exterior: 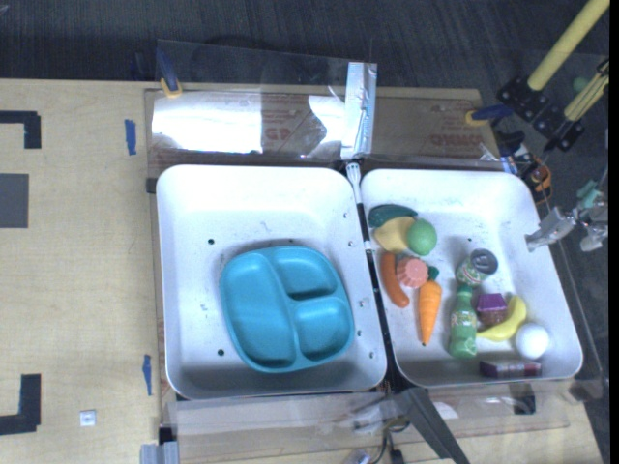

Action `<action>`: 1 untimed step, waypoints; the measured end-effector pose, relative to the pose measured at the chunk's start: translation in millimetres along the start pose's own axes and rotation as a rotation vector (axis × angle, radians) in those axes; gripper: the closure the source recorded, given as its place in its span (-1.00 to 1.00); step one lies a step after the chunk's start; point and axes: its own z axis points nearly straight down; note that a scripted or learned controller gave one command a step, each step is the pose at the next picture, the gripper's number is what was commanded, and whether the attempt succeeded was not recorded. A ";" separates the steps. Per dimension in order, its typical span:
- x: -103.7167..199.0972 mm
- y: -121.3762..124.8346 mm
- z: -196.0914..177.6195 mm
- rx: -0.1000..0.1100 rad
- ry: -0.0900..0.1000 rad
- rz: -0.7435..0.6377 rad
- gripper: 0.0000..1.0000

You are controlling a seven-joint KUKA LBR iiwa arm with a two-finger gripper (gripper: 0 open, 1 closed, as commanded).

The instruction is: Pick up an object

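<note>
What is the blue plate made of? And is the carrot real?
The blue plate looks like smooth plastic: one even colour, soft sheen, moulded compartments. The carrot is probably a plastic toy too; its orange is flat and uniform with a tidy green top, though it is too small to be sure.

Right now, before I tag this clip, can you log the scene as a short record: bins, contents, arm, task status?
left bin: holds a blue divided tray
right bin: toy food clustered along its left and near sides
items: orange carrot, green bottle, banana, white egg, green ball
gripper: at the right bin's right rim, above the toys
jaws: state unclear
task status: nothing seen held
</note>
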 end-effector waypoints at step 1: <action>54.0 31.5 85.4 0.005 0.003 -0.161 -1.00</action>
